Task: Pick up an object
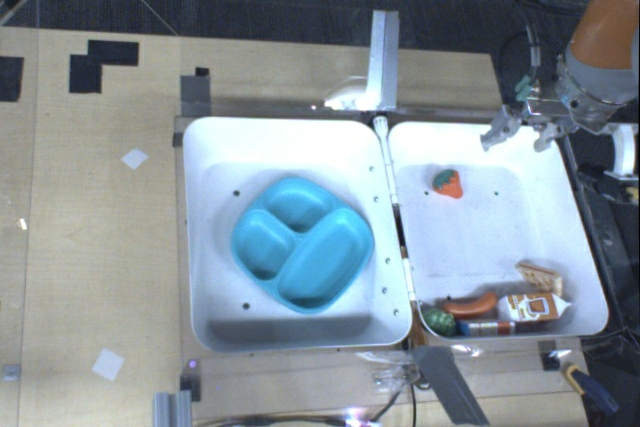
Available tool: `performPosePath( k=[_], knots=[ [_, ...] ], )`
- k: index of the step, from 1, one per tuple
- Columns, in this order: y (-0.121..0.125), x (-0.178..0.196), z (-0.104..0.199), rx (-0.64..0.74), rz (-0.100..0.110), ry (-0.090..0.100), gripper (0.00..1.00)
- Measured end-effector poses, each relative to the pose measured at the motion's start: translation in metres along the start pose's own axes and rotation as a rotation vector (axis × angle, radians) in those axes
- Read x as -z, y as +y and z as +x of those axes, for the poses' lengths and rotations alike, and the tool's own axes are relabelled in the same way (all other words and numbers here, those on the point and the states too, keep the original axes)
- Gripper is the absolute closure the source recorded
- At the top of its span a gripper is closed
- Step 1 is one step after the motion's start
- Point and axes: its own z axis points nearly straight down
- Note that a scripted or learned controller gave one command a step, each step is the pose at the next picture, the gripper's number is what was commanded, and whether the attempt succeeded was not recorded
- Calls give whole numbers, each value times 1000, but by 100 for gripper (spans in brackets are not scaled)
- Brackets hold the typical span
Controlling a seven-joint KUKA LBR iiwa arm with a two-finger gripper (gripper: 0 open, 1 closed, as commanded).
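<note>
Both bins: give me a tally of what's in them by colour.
Blue: 1, divided plate in the left bin
Orange-red: 2, strawberry toy, sausage-shaped toy
Green: 1, small round piece
Brown and white: 1, carton
Tan: 1, small piece
Total: 6

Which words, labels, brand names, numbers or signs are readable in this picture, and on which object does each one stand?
No text can be read in this view.
The small carton at the near edge of the right bin: a brown and white printed label, too small and blurred to read.
The blue divided plate, the toy strawberry and the black squares on the bench carry no visible writing.
</note>
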Motion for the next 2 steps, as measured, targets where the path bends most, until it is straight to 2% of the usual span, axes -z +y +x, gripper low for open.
performPosePath(
  k=[1,2],
  knots=[
    [2,28,-29,-148,-1,-1,0],
    [-13,-98,19,-265,-4,0,0]
  ],
)
